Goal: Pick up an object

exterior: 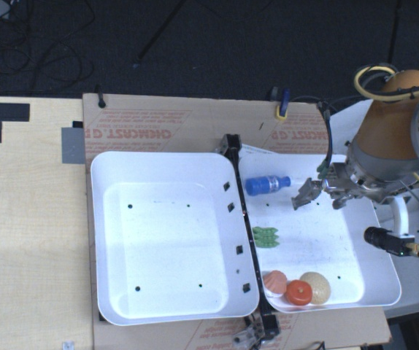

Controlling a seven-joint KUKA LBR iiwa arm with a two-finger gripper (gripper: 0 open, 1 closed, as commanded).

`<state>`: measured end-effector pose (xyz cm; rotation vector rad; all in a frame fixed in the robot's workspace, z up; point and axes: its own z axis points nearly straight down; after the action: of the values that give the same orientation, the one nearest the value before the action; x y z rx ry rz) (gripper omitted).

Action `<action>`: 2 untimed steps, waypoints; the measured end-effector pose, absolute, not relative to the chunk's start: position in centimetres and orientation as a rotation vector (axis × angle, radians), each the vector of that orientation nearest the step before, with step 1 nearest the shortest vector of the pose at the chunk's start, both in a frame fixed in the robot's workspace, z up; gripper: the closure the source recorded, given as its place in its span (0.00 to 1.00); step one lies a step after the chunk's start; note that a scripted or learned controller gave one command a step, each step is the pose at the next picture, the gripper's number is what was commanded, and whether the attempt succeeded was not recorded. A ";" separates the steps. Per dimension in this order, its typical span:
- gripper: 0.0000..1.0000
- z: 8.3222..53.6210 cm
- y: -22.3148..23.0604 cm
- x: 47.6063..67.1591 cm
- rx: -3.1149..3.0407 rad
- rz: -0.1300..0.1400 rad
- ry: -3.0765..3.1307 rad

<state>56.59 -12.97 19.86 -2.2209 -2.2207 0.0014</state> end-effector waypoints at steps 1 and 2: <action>0.00 40.6 -7.3 62.3 -2.224 -0.018 -2.238; 0.00 34.2 -11.9 58.4 -2.223 0.009 -2.213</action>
<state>58.43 -11.85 34.17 -2.2225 -2.2129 0.0089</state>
